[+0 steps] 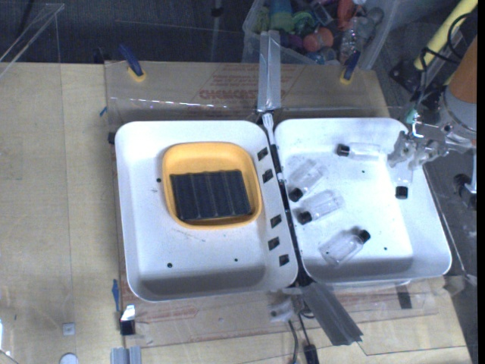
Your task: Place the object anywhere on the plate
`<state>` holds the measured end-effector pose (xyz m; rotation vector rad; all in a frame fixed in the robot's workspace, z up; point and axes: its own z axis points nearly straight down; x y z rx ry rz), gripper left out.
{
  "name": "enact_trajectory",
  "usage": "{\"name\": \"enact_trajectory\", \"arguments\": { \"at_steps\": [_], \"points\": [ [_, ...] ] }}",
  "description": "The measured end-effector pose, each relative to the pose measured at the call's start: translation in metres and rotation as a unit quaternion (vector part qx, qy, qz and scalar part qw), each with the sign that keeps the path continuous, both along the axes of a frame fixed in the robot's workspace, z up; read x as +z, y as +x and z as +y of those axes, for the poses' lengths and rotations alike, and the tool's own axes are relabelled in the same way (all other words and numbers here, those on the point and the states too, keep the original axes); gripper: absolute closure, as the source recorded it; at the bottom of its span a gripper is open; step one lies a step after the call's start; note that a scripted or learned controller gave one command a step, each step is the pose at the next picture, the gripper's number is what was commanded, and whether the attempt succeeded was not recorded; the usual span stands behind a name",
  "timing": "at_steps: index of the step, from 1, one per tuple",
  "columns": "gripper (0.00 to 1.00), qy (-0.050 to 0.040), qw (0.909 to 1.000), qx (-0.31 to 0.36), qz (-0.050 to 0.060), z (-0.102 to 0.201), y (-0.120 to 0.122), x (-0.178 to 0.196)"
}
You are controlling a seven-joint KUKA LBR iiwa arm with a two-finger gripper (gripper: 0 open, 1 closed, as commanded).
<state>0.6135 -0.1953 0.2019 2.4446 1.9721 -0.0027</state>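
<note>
End effector over right bin's far right edge, grip state unclear. Four clear plastic bottles, black caps, lie flat there; nearest bottle points cap right. Yellow rounded-square plate in left bin.

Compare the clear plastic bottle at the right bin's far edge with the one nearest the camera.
The far clear plastic bottle lies level across the view, black cap pointing left. The near clear plastic bottle lies slanted, cap at its upper right. Both are clear, black-capped, on their sides in the right white bin.

Four bottles crowded the right bin's left half; its right side lay open.
</note>
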Motion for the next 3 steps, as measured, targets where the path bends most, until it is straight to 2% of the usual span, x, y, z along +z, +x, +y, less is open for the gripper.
{"name": "enact_trajectory", "arguments": {
  "at_steps": [1, 2, 3],
  "points": [
    [0.0, 0.0, 1.0, 0.0, 0.0, 0.0, 0.0, 0.0],
    [0.0, 0.0, 0.9989, 0.046, -0.001, -0.022, 0.012, 0.085],
    [0.0, 0.0018, 0.9884, 0.152, 0.001, -0.021, 0.017, 0.062]
  ]
}}
